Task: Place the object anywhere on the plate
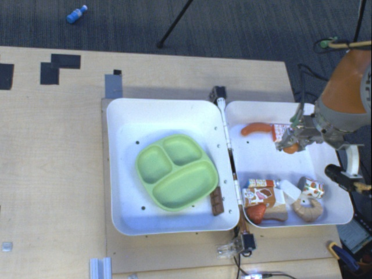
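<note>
A green three-compartment plate (177, 171) lies in the left white bin (119, 156) with nothing on it. My gripper (289, 143) hangs over the upper part of the right bin (343, 214), at the end of the grey arm with the orange band (347, 86). A small orange object (291, 149) shows right at the gripper's tip; whether it is held cannot be made out. Just left of the gripper lie an orange-red sausage (256, 129) and a red-and-white packet (280, 133).
A brown bar (216, 201) lies in the left bin by the plate's lower right edge. Along the right bin's near side sit a small carton (258, 192), a red item (256, 213), a bread-like piece (276, 214), a beige toy (307, 209) and another little carton (314, 188).
</note>
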{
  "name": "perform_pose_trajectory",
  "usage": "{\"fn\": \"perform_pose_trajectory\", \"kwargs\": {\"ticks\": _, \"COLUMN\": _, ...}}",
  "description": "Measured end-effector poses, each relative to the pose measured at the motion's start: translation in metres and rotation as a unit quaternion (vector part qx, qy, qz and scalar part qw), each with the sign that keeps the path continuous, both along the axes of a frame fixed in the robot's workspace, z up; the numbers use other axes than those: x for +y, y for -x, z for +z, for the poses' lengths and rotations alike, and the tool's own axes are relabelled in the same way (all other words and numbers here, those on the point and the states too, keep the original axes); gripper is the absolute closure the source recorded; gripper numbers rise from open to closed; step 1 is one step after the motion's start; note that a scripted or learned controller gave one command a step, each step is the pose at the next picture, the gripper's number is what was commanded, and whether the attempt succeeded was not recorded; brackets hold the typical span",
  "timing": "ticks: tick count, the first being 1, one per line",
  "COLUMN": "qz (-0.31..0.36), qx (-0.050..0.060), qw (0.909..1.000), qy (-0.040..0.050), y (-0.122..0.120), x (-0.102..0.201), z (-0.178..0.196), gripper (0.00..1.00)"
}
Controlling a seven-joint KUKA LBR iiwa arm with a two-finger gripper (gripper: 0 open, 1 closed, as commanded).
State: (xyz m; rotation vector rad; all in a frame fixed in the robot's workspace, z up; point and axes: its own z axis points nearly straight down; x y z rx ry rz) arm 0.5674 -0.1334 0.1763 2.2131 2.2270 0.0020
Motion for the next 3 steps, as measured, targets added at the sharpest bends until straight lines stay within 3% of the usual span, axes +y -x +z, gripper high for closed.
{"fn": "perform_pose_trajectory", "kwargs": {"ticks": 1, "qz": 0.000, "qx": 0.000, "qw": 1.0000, "qy": -0.0001, "y": 0.000, "x": 0.000, "z": 0.000, "gripper": 0.00}}
{"fn": "perform_pose_trajectory", "kwargs": {"ticks": 2, "qz": 0.003, "qx": -0.002, "qw": 1.0000, "qy": 0.0004, "y": -0.001, "x": 0.000, "z": 0.011, "gripper": 1.00}}
{"fn": "perform_pose_trajectory", "kwargs": {"ticks": 3, "qz": -0.001, "qx": -0.003, "qw": 1.0000, "qy": 0.0014, "y": -0.090, "x": -0.071, "z": 0.122, "gripper": 1.00}}
